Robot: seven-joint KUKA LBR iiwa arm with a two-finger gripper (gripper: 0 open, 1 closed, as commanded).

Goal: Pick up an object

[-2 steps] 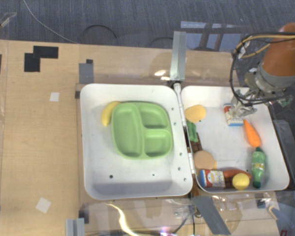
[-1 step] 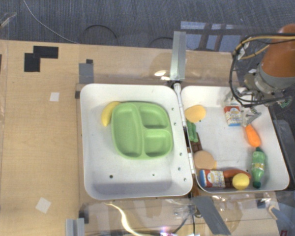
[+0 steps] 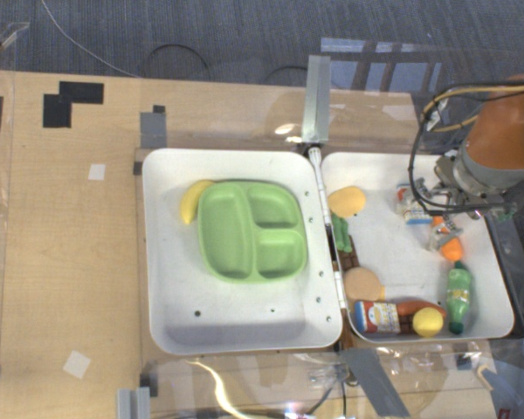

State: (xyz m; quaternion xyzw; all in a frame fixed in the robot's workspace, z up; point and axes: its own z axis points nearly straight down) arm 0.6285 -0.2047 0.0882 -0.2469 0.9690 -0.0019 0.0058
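Observation:
My gripper [image 3: 443, 219] hangs under the orange-banded wrist over the right side of the right bin [image 3: 393, 260]. It sits just above a small orange object [image 3: 452, 250] and beside a small white, red and blue container [image 3: 410, 206]. Lower in that bin are a green bottle [image 3: 458, 297], a yellow lemon [image 3: 428, 321], a red-labelled bottle [image 3: 378, 317] lying on its side, a tan round piece [image 3: 362, 282] and a yellow-orange fruit [image 3: 347, 201]. The arm's body hides where the gripper meets the objects.
The left bin [image 3: 183, 312] holds a green divided plate [image 3: 249, 230] with a banana [image 3: 190, 201] tucked at its upper left edge. A thin green item [image 3: 340, 232] and a brown one [image 3: 348, 257] lie along the divider. Cables [image 3: 428, 160] loop off the wrist.

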